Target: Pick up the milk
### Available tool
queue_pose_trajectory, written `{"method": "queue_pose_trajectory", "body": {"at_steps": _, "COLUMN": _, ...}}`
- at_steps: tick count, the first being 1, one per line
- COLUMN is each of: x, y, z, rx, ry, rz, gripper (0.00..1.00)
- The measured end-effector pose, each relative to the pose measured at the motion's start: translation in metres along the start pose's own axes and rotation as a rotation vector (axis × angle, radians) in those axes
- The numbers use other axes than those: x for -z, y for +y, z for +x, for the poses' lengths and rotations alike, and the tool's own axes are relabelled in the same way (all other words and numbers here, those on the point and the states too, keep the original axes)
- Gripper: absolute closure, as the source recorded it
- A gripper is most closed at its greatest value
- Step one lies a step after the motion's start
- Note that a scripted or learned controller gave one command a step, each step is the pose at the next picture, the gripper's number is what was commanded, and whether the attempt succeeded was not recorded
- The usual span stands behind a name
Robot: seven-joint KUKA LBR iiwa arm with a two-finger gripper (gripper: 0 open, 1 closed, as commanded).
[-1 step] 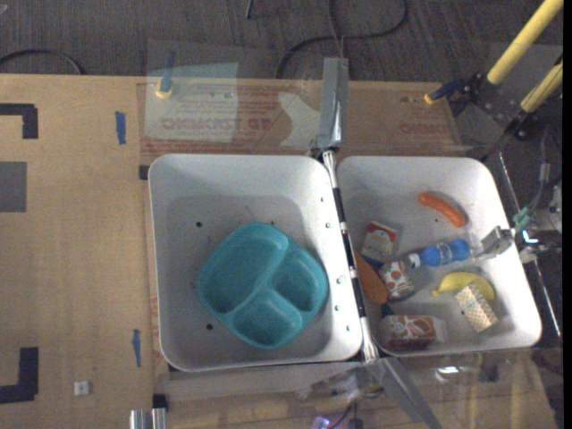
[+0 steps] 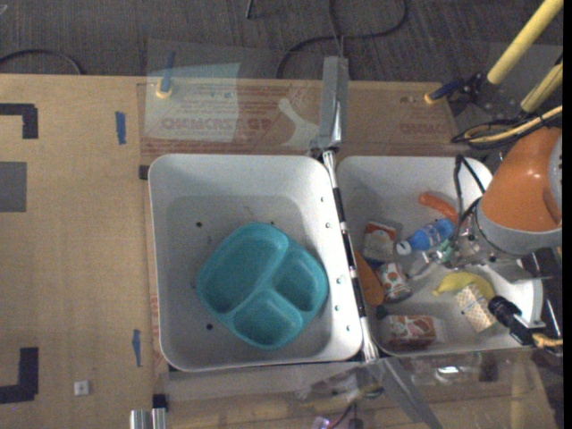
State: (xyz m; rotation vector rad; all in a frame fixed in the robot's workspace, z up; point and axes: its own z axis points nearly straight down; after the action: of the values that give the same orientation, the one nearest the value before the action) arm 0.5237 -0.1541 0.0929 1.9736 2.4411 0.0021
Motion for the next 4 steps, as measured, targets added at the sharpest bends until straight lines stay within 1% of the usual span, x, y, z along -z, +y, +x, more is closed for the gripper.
{"method": "queue_pose_trajectory", "body": {"at_steps": 1, "x": 0.219, "y": 0.014, "z": -0.056, "rx": -0.017, "ry": -0.002, "rz": -0.001, "gripper": 0.00}}
{"method": "queue_pose_trajectory", "body": {"at_steps": 2, "x": 0.098, "y": 0.004, "z": 0.014, "rx": 0.065, "ry": 0.001, "rz": 0.002, "gripper": 0.00}}
{"method": "queue_pose_trajectory", "body": {"at_steps": 3, "x": 0.092, "y": 0.018, "z": 0.101, "rx": 0.191, "ry": 0.002, "rz": 0.003, "gripper": 0.00}}
{"method": "queue_pose_trajectory", "body": {"at_steps": 4, "x": 0.266, "y": -0.021, "z": 0.076, "rx": 0.403, "ry": -0.001, "rz": -0.002, "gripper": 0.00}}
